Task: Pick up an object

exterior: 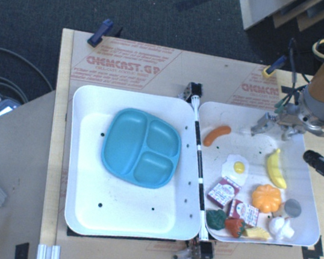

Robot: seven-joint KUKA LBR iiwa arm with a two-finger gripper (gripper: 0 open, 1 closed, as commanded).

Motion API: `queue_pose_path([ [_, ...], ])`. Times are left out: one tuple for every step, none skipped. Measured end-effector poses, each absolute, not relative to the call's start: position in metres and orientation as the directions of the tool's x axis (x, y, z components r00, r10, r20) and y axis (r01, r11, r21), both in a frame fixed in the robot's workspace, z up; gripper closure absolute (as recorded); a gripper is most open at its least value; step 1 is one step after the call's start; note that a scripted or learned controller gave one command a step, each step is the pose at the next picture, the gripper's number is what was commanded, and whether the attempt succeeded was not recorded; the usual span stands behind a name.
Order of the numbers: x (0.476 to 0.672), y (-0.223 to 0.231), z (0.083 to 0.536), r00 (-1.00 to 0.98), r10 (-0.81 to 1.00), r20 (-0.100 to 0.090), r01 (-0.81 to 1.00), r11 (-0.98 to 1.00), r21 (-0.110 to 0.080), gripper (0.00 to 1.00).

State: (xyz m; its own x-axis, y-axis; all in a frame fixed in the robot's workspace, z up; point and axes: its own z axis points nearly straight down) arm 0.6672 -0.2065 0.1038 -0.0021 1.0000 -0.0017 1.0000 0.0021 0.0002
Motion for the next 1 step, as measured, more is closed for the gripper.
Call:
queue_pose_path([
  [0.6664,-0.1493,0.0846,-0.001,1.0,0.002,1.0,0.001,-0.003,0.0],
])
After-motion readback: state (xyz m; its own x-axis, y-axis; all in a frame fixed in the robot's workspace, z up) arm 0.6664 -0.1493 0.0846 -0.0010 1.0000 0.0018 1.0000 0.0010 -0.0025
